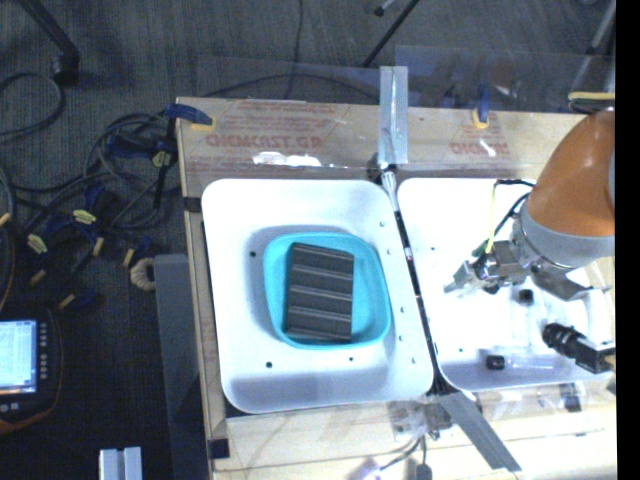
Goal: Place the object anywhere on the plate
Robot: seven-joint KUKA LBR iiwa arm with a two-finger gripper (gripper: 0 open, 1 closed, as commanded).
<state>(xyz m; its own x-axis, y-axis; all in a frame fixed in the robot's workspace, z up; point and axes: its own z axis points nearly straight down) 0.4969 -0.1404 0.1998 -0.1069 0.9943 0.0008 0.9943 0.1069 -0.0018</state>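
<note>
Tool (468,276); one block (320,291); one plate (372,313).

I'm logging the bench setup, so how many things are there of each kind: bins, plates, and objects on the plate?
White bins: 2 (left bin, right bin)
Blue plate: 1
Dark ridged block on the plate: 1
Total: 4

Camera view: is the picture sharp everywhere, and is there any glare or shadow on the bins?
In the camera view the dark ridged object on the blue plate is fairly sharp; the gripper and the orange band look soft and blurred. The right bin is washed out by bright light, nearly without detail. The left bin shows a soft bluish shadow along its near edge.
</note>
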